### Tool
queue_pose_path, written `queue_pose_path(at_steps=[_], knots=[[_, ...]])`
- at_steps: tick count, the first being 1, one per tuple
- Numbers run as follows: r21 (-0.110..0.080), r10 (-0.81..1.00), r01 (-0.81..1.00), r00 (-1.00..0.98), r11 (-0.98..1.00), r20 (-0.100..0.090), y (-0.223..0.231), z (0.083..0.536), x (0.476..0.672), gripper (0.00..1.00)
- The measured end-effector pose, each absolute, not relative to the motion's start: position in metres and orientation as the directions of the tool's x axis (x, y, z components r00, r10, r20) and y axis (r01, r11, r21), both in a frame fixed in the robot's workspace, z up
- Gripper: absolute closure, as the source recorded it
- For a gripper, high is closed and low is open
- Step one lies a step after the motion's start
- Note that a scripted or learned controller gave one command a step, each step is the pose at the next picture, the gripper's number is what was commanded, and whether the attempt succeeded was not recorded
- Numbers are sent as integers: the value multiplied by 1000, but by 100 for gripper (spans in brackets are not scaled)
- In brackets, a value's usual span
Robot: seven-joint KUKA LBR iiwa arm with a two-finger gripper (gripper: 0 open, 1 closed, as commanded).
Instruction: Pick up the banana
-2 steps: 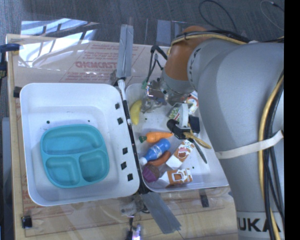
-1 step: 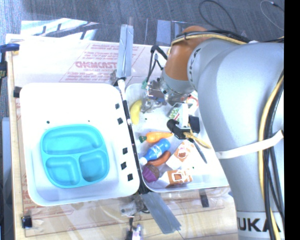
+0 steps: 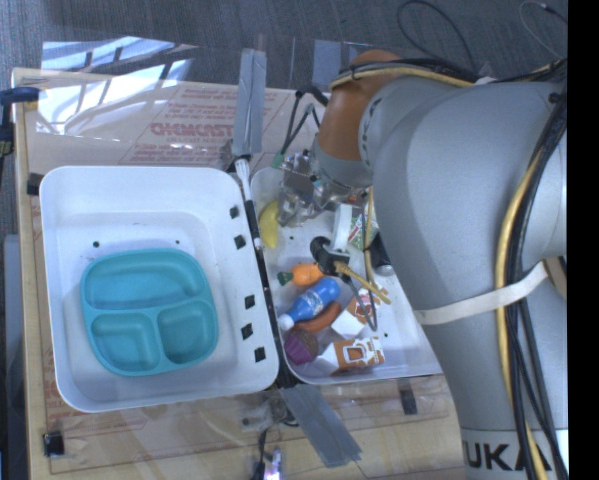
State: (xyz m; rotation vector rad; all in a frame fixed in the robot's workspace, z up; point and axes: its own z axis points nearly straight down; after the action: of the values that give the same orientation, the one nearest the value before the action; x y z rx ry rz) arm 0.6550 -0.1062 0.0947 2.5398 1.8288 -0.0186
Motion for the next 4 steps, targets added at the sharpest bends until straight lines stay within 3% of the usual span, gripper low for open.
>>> queue_pose_path(at_steps=[1, 2, 3, 4], knots=[[-4, 889, 889, 458, -458, -2, -161, 91, 546, 0], [-4, 931, 931, 365, -365, 0, -108, 95, 591, 0], [-13, 991, 991, 132, -132, -12, -107, 95, 653, 0], [-8, 950, 950, 312, -312, -8, -105, 93, 654, 0]])
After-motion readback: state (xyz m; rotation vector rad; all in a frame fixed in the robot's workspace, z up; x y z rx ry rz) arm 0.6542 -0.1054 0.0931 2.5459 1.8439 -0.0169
